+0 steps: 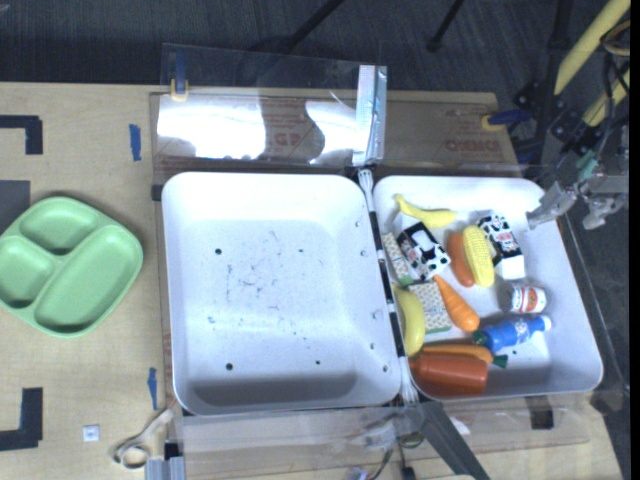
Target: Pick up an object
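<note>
Toys [455,288] crowd the right bin [575,353]; we see bare floor across the left bin [270,268]. Jaws' state: we cannot tell.

You are looking down on a pale wooden bench top [80,118] marked with black tape corners [25,133] and short blue tape strips [134,141]. A green, three-compartment plastic plate [66,265] sits near its left edge. Behind the bins, a clear, upright plastic panel [270,113] catches bright glare from overhead light. Beyond the bench, the dark grey floor [250,8] carries thin black stand legs [460,8], with a yellow bar [592,33] at the upper right.
</note>
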Robot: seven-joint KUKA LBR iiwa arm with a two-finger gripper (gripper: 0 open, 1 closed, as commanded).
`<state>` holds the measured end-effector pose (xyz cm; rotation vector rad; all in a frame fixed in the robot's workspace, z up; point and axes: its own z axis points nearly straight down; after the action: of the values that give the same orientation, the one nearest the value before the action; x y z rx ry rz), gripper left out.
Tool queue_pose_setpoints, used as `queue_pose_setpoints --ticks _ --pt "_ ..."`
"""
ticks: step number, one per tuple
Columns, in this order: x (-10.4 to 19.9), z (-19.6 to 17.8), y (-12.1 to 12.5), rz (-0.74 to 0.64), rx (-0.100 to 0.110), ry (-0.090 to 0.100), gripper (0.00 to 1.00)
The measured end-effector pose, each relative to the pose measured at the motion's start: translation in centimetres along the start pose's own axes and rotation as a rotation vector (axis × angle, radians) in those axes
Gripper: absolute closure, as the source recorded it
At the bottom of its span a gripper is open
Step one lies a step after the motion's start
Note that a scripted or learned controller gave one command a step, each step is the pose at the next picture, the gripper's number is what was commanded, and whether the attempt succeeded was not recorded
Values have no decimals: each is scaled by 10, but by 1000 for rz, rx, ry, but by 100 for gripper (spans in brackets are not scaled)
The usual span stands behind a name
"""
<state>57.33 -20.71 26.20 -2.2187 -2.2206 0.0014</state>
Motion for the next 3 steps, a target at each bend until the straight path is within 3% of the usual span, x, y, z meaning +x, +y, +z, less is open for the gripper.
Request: queue_pose_setpoints --ticks 1,2,3 --pt "28 128 42 -109 -2 -1 0" --pt "9 169 52 -73 1 0 0" --pt "-6 145 77 67 0 9 0"
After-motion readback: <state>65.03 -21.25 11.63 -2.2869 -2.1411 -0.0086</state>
